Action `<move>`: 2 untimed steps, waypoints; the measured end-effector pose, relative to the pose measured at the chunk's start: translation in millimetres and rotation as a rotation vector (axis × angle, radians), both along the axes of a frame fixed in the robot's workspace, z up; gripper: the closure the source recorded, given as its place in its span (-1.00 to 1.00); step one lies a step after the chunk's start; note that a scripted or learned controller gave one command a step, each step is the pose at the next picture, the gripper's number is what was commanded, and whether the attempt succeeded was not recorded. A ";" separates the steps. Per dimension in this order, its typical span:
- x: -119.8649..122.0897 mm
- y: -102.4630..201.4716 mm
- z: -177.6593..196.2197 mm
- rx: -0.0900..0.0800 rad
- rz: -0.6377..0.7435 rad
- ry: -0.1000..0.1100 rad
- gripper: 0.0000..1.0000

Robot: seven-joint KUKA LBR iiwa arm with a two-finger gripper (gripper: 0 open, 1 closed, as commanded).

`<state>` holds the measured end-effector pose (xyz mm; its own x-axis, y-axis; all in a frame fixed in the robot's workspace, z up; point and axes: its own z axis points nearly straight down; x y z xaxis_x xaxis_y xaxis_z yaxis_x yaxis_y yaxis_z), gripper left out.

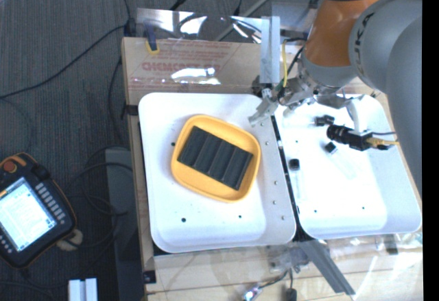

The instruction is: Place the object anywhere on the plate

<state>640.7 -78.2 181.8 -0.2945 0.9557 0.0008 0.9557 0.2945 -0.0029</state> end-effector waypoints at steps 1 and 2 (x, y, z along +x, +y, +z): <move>28.0 57.5 32.3 -0.002 0.106 -0.002 1.00; 27.9 57.5 32.1 -0.002 0.106 -0.001 -1.00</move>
<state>668.6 -20.7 213.9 -0.3935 0.9193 -0.0015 0.9193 0.3935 -0.0022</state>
